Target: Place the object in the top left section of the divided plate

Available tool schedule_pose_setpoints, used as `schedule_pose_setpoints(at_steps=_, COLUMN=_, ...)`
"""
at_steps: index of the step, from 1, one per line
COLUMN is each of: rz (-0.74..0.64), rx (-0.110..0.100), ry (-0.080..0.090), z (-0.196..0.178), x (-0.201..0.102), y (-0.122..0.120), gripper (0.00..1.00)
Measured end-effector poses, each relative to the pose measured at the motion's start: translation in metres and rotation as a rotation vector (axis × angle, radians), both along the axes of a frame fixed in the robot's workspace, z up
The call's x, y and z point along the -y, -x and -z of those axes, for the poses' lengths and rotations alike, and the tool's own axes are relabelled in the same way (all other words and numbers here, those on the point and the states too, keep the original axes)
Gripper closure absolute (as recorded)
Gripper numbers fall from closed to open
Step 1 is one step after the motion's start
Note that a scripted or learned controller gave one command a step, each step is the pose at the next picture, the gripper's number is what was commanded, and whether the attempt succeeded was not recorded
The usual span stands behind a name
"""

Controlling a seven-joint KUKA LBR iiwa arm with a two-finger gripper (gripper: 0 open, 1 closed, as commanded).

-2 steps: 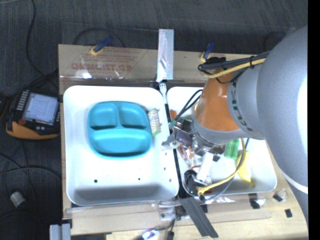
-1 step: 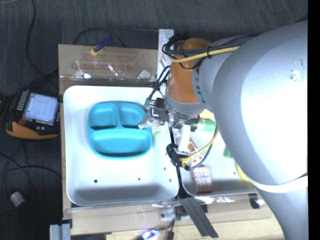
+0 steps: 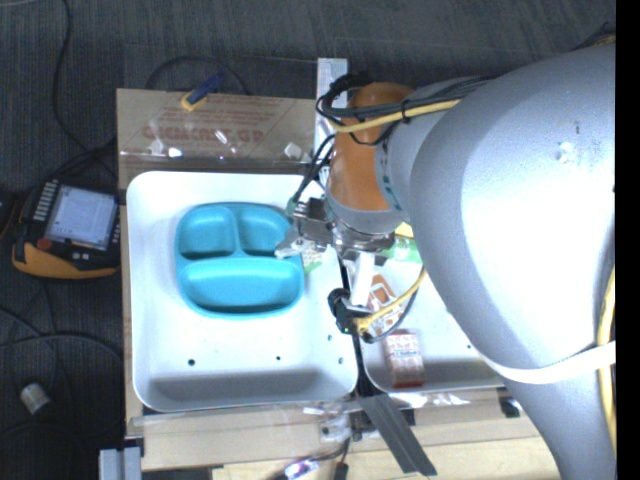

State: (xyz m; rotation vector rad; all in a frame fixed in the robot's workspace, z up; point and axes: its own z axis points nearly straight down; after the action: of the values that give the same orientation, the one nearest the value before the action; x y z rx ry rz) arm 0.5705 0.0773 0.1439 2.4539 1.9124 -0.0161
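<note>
A blue divided plate (image 3: 240,258) lies in the left white bin (image 3: 160,368), with two small sections at the top and one long section below. My gripper (image 3: 305,236) hangs at the plate's right edge, by the wall between the two bins, under the orange-banded wrist. A small pale green and white thing (image 3: 312,258) shows just under the gripper; whether it is held cannot be told. The plate's top left section (image 3: 208,230) looks bare.
The right bin (image 3: 440,376) holds a red and white packet (image 3: 403,354), a brown and orange item (image 3: 381,293) and a yellow-green thing (image 3: 406,240). The grey arm covers most of that bin. A cardboard sheet (image 3: 215,123) lies behind the left bin.
</note>
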Motion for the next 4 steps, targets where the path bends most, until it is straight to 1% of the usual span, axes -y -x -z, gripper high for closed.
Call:
schedule_pose_setpoints(at_steps=1, rz=0.028, rx=0.016, ry=0.008, z=0.006, x=-0.004, y=0.009, gripper=0.00)
schedule_pose_setpoints(at_steps=2, rz=0.200, rx=0.099, ry=0.003, z=0.009, x=-0.007, y=0.057, gripper=0.00)
schedule_pose_setpoints(at_steps=3, rz=0.312, rx=-0.007, ry=-0.026, z=-0.174, x=-0.039, y=0.086, gripper=0.00)
schedule_pose_setpoints(at_steps=4, rz=0.421, rx=-0.012, ry=-0.028, z=-0.040, x=-0.109, y=0.089, gripper=0.00)
